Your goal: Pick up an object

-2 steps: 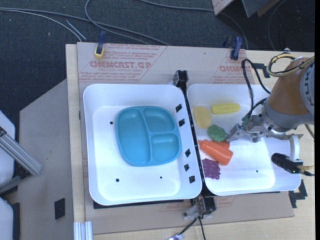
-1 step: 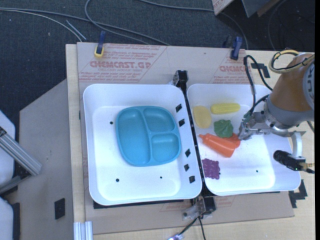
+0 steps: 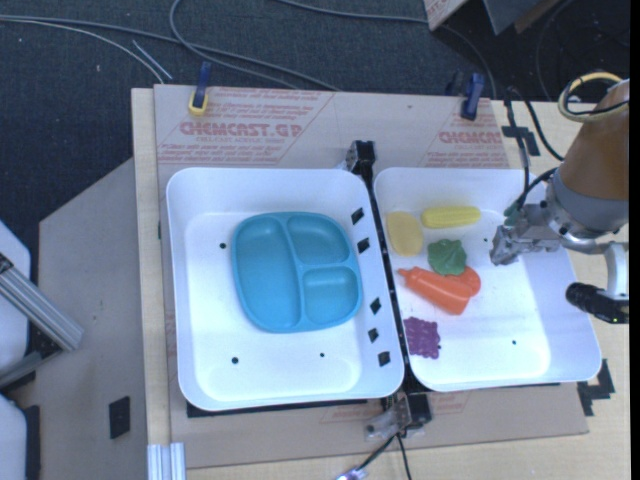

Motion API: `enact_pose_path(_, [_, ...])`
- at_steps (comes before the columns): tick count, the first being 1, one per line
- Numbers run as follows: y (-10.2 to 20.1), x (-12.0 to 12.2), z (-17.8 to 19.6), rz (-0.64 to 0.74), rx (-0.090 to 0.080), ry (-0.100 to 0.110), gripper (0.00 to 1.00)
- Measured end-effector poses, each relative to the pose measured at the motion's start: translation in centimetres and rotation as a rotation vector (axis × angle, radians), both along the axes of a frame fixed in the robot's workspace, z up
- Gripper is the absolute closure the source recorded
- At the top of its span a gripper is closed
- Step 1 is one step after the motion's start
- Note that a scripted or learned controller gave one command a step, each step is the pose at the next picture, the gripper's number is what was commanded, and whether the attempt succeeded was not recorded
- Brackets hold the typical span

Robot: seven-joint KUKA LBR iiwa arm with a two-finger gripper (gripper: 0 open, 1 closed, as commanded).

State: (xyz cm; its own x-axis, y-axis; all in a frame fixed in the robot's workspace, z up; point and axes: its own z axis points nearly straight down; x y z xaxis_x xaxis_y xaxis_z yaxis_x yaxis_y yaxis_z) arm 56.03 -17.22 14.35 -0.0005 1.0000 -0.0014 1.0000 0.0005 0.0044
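Observation:
In the right bin [image 3: 520, 353] lie several toy foods: a yellow corn cob [image 3: 450, 216], a pale yellow piece [image 3: 404, 233], a green leafy piece [image 3: 447, 257], an orange carrot [image 3: 440, 288] and a purple grape bunch [image 3: 422, 337]. My gripper [image 3: 503, 250] hangs over the right bin, just right of the green piece and below the corn's right end. Nothing shows between its fingers.
The left bin [image 3: 200, 348] holds a blue divided plate [image 3: 296, 270]. A black divider with clips [image 3: 368, 258] runs between the bins. Clamps [image 3: 200, 98] and cables sit at the bench's far edge. The arm's orange band [image 3: 600, 158] rises at right.

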Motion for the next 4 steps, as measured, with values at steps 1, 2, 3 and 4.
enact_pose_path(1, [0.1, 0.2, 6.4, 0.0, 0.0, -0.002, 1.0])
enact_pose_path(2, [0.1, 0.3, 11.5, 0.001, 0.0, -0.002, 1.0])
enact_pose_path(3, [5.6, 0.5, 12.1, 0.005, 0.003, 0.004, 1.0])
enact_pose_path(4, [10.2, 0.9, 12.2, 0.004, 0.003, 0.005, 1.0])
